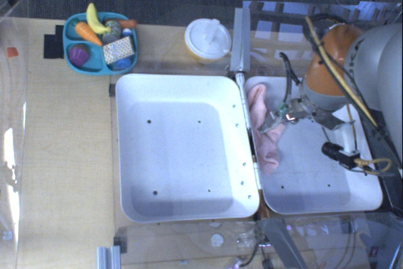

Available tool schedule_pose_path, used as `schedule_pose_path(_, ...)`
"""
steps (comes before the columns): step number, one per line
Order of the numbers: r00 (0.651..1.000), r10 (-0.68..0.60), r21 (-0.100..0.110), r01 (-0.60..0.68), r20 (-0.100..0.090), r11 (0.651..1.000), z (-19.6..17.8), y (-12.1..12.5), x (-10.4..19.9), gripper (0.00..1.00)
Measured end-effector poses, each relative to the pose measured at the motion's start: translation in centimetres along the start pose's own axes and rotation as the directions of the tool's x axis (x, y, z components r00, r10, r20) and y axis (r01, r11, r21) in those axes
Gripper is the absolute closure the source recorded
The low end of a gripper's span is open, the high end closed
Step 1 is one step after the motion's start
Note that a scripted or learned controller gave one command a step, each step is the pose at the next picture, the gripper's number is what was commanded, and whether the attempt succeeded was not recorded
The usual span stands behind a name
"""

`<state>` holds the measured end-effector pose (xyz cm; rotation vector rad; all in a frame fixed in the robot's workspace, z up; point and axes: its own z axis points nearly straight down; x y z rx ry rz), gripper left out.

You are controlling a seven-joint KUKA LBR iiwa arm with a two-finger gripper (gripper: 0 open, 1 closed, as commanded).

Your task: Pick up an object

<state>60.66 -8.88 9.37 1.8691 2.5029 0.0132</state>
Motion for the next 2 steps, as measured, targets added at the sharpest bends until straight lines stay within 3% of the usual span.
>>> schedule_pose_path(1, 1.0, -0.002, -0.008, 0.002, -0.001, 1.0, -1.2, 0.3, 0.2, 1.0)
schedule_pose_path(2, 0.988, 0.151, 0.014, -0.151, -0.005, 0.988, -9.1, 7.2, 1.5, 1.0)
